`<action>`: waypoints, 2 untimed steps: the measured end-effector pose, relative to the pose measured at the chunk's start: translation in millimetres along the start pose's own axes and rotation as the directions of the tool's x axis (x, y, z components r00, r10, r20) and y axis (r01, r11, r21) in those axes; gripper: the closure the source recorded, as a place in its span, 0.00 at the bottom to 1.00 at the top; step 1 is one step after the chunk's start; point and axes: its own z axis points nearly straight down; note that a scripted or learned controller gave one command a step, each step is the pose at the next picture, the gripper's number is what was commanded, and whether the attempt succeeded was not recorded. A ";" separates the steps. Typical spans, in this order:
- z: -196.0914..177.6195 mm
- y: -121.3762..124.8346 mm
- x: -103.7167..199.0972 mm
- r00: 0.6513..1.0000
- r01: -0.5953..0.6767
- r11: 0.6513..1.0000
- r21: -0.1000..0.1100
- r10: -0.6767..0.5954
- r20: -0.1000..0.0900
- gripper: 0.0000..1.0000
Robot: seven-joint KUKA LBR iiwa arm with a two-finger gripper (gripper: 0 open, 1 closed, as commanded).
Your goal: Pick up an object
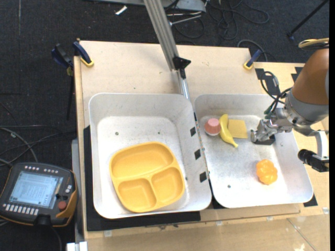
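Arm (313, 90): rounded orange band (315, 80) above a grey wrist section. Black cable (272, 85) looped along the wrist's side, with thin coloured wires beside it. Gripper (260, 136): small, metallic grey with dark parts. A white bracket with a black knob (312, 160) sits beneath the wrist.

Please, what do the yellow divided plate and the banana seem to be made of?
The yellow divided plate looks like moulded plastic with a matte finish: one even colour, rounded rims, three pressed compartments. The banana seems to be a plastic toy, hedged: its yellow is very uniform and smooth, without brown marks, though it is small in the camera view.
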 end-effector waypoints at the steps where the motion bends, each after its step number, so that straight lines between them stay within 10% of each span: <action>1: -43.1 2.8 -1.7 1.000 0.000 1.000 0.000 0.000 0.001 1.00; 2: -74.8 4.2 -1.7 1.000 0.000 1.000 0.000 0.000 0.001 1.00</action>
